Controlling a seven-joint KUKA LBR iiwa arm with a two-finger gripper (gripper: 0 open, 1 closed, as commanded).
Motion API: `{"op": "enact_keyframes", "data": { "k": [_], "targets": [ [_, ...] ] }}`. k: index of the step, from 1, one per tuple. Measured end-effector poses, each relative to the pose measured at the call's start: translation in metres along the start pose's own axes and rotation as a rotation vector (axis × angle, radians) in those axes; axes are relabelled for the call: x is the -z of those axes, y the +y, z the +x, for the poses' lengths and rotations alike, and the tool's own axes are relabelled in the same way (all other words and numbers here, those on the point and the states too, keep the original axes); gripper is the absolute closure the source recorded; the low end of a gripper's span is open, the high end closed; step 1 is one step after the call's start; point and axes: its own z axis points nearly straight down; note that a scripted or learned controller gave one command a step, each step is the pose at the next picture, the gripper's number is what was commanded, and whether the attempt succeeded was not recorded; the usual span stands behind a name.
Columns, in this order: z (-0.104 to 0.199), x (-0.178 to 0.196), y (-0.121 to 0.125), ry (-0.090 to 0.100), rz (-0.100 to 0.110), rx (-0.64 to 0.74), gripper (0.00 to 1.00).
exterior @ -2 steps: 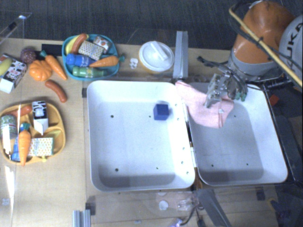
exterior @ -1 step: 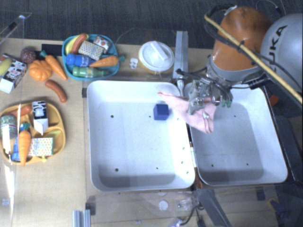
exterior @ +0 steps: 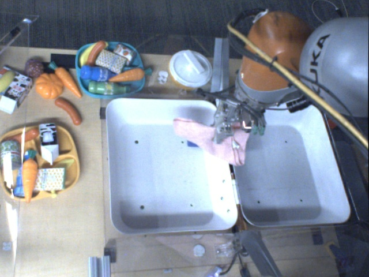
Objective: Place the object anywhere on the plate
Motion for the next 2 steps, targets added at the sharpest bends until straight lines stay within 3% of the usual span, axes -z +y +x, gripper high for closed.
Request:
{"op": "enact_keyframes", "data": {
  "k": [2],
  "targets": [
    [0.021, 0.002, 0.098, 0.000, 0.000, 0.001, 1.00]
  ]
}}
